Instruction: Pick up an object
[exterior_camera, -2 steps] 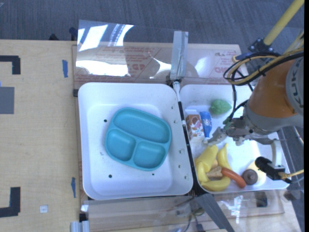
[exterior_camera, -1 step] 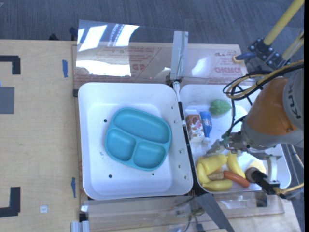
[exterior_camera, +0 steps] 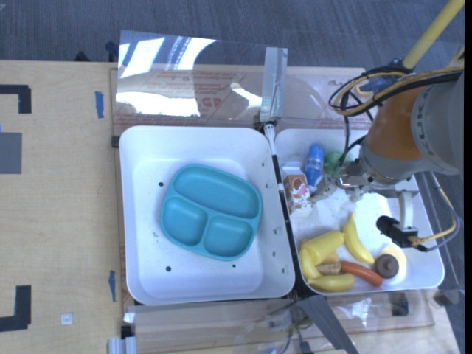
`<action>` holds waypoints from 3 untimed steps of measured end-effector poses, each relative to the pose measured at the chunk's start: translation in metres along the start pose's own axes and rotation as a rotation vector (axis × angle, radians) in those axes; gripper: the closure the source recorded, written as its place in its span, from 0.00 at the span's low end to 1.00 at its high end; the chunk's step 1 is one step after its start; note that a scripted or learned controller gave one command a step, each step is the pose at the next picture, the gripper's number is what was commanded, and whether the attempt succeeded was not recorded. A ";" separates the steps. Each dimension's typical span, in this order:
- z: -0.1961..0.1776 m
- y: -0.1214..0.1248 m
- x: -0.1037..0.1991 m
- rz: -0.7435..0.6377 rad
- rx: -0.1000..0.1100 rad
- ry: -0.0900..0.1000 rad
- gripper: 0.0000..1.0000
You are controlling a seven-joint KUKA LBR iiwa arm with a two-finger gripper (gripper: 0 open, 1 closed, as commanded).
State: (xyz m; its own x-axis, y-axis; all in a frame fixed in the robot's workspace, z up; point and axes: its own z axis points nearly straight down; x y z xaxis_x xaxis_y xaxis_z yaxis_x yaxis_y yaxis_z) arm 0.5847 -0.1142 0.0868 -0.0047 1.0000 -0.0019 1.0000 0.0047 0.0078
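The table (exterior_camera: pixel 51 198) carries two white bins. The left bin (exterior_camera: pixel 140 161) holds a blue divided plate (exterior_camera: pixel 211 211). The arm (exterior_camera: pixel 413 127) reaches over the right bin (exterior_camera: pixel 431 268), its end effector (exterior_camera: pixel 341 181) low near a blue bottle (exterior_camera: pixel 314 164) and a small carton (exterior_camera: pixel 297 192); its grip cannot be told. Toward the bin's near side lie yellow bananas (exterior_camera: pixel 332 257), with an orange carrot (exterior_camera: pixel 360 273) touching them.

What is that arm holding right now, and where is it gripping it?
It cannot be told: the arm's wrist covers the gripper as it reaches into the right bin, near the blue bottle.
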 end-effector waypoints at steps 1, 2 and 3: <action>-0.001 -0.055 -0.020 0.032 0.003 -0.001 0.00; -0.011 -0.052 -0.021 0.034 -0.003 -0.002 1.00; -0.119 -0.040 0.066 0.054 0.002 0.004 1.00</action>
State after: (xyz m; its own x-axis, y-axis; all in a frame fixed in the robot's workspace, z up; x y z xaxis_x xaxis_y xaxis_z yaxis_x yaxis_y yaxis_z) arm 0.5431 -0.0478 0.2050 0.0493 0.9988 0.0020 0.9988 -0.0493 0.0060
